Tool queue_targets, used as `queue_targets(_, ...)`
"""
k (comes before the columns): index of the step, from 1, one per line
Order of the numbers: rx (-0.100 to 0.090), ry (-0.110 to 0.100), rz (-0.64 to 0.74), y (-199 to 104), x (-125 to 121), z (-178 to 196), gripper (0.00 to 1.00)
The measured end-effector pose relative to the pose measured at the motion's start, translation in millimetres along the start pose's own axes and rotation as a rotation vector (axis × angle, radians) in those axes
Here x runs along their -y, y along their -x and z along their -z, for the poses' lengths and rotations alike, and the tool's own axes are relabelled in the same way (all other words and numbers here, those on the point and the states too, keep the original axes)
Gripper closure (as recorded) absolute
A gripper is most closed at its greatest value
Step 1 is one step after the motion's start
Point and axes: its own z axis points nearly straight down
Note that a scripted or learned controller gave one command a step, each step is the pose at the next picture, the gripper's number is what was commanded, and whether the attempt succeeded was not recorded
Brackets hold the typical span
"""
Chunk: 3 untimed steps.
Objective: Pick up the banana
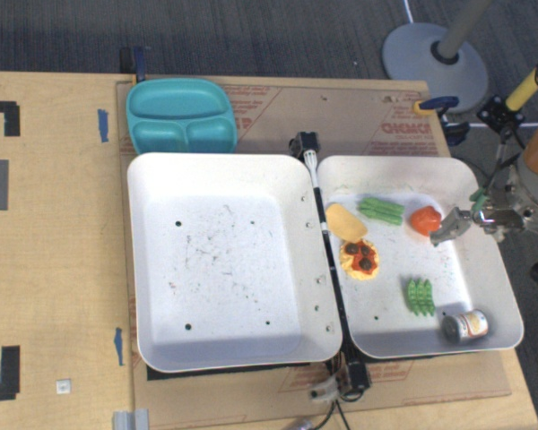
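The banana (346,221), a short yellow-orange piece, lies in the right-hand white bin (484,276), close against that bin's left wall and just beside the divider where the two bins meet. The hand (448,229) is at the opposite side of the same bin, reaching in over its right rim, so the banana sits well apart from it, to its left in the camera view and at roughly the same height in the picture. Between them lie two other things: a green bean-pod piece (380,210) near the bin's far wall and a red tomato-like item (424,219), which is just beside the hand's grey tip, perhaps touching it (the overlap makes that hard to judge). The hand has nothing visibly between its fingers, and how far they stand open cannot be told from this angle. Directly below the banana, almost touching it, is a small yellow slice with dark red toppings (360,260). Further toward the near right corner are a green ridged piece (420,296) and a small metal can (465,326) on its side. The left-hand white bin (152,258) shows only scuffs and specks, and a teal divided tray (181,115) rests on the bench (45,240) behind it.
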Motion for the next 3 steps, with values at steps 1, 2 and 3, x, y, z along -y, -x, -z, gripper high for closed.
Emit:
queue_targets(1,-0.002,-0.002,-0.004,-51,51,-116,0.0)
queue_targets(2,-0.001,0.003,-0.006,-51,50,-105,1.0)
queue_targets(3,-0.001,0.005,-0.006,-51,49,-96,1.0)
